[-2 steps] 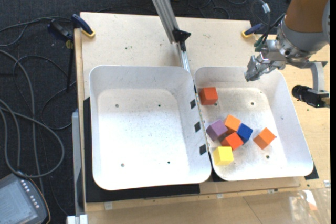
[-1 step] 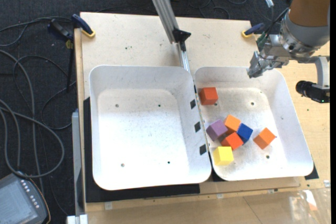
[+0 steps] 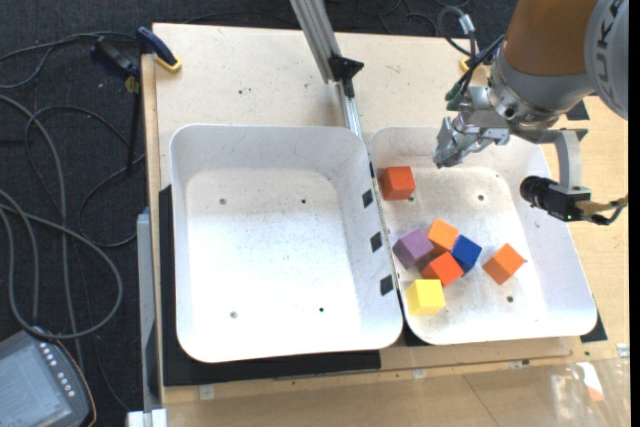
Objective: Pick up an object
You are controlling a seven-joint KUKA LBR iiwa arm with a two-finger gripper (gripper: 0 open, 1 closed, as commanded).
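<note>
So the arm is reaching in from the right and the pincer is hanging over the back part of the right bin, up near its far rim. Honestly can't tell if it's released or clenched — it's just a dark grey blob from this angle, and I can't see anything between its tips.

All the blocks are in the right bin. There's an orange-red cube sitting by itself near the divider, a bit down and left of the pincer, apart from it. Further toward the front there's a little cluster: purple block, orange block, blue block and a red block all bunched up touching or nearly so, with a yellow cube just in front of them. One more orange cube sits off to the right of the bunch, tilted cornerwise.

Left bin is next to it on the worktop — the two rims meet in the middle.
</note>
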